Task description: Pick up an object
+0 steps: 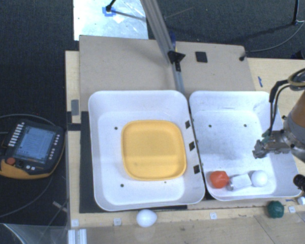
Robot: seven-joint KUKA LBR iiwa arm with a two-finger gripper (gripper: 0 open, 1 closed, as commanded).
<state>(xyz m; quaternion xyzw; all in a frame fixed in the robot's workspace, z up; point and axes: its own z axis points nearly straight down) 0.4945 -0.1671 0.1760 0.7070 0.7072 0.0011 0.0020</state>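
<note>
The right bin (pixel 229 111) holds three small things along its near wall: a red rounded object (pixel 218 179), a white block-like piece (pixel 239 181) and a white ball (pixel 258 178), lying in a row and touching or nearly so. My gripper (pixel 262 150) hangs over the right side of this bin, a short way above and behind the white ball, with nothing seen in it. In the left bin (pixel 104 111) a square yellow plate (pixel 154 149) lies flat in the middle.
A white egg-shaped object (pixel 146 217) and a green ball (pixel 275 209) lie on the bench in front of the bins. A slanted metal pole (pixel 160 29) rises behind the bins. A teach pendant (pixel 28 149) sits on the floor at the left.
</note>
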